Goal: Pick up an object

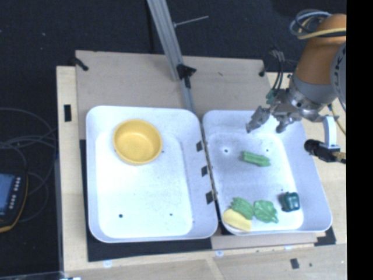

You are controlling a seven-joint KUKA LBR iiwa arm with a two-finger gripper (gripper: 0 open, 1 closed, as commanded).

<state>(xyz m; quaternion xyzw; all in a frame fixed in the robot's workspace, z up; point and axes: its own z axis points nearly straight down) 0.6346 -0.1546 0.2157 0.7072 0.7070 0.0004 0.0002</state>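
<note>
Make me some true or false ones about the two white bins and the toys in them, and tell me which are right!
1. The yellow bowl sits in the left bin. True.
2. The end effector is holding the yellow bowl. False: it hangs over the far end of the right bin with nothing between its fingers.
3. The long green piece lies alone near the middle of the right bin. True.
4. The dark green block is in the left bin. False: it sits in the right bin, near the front right corner.
5. The yellow toy lies at the front of the right bin, touching a green leafy toy. True.
</note>
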